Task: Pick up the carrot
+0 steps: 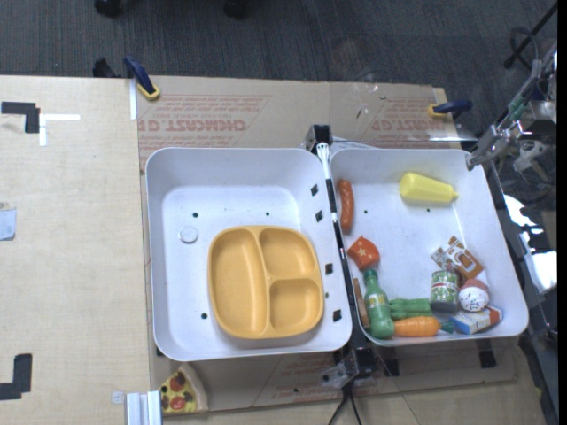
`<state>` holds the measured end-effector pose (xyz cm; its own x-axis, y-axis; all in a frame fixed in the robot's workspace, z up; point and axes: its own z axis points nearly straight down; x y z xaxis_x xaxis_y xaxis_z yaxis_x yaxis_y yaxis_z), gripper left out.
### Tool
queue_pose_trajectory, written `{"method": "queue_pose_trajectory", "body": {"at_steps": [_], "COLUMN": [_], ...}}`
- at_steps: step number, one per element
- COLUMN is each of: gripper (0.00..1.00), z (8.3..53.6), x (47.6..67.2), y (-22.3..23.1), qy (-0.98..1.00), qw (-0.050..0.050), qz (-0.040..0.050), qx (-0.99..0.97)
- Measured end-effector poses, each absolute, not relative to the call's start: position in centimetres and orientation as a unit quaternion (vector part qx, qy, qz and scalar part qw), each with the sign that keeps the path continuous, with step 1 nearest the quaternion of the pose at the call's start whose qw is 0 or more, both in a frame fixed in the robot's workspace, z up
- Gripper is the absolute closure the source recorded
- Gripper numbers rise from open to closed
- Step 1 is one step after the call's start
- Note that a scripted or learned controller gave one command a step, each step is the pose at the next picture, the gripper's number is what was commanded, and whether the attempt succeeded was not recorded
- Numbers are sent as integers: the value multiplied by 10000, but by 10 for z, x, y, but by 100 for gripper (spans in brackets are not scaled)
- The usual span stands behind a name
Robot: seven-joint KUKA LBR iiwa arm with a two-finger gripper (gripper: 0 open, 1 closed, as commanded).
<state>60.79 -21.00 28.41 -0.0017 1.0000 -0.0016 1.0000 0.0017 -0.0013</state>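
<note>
The carrot (416, 328) is a small orange toy lying flat against the front wall of the right bin (496, 228). A green bottle (376, 304) touches its left end and a green vegetable (409, 308) lies just behind it. What looks like my gripper (498, 138) is a metallic piece just outside the far right corner of that bin, well away from the carrot and with nothing seen in it.
The right bin also holds a sausage (345, 204), a red toy (364, 253), a yellow piece (427, 189), a can (445, 286), a ball (473, 297) and small boxes (474, 321). A yellow divided plate (266, 282) sits in the left bin (168, 237).
</note>
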Motion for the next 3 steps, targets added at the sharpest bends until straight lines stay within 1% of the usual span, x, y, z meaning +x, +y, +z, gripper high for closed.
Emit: {"method": "queue_pose_trajectory", "body": {"at_steps": [1,2,3], "gripper": [0,0,0], "z": [92,92,192], "x": [613,561,657], "y": [-135,-97,-27], "qy": [7273,6815,6852], "qw": [4,-7,9], "qz": [-3,-8,-8], "qx": [6863,7319,7284]}}
